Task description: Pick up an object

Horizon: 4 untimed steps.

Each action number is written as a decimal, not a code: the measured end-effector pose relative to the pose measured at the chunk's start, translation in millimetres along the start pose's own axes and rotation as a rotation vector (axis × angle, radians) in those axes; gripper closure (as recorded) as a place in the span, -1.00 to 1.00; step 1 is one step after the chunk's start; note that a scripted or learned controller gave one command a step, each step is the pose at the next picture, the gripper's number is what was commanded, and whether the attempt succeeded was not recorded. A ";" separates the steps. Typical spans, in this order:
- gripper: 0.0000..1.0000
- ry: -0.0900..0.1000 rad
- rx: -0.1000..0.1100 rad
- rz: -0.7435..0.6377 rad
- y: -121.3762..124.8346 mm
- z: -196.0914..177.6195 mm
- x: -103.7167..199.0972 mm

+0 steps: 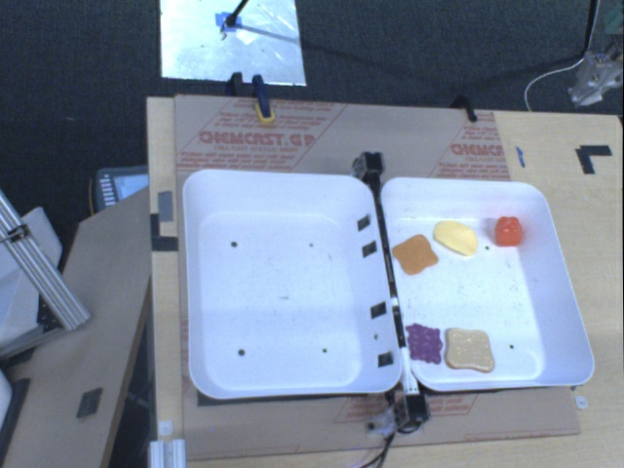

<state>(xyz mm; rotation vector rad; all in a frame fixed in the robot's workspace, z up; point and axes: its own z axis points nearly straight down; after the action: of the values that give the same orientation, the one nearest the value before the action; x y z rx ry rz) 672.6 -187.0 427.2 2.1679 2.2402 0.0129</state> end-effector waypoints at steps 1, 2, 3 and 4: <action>1.00 -0.002 -0.003 -0.006 0.9 -11.5 0.4; 1.00 -0.004 -0.007 -0.011 1.9 -23.0 0.8; 1.00 0.013 0.009 0.018 2.4 -116.3 106.9; 1.00 0.013 0.020 0.021 -7.9 -110.4 188.0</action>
<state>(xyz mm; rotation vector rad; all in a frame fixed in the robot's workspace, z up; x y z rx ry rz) 656.0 1.8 535.3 2.2081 2.2340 0.0050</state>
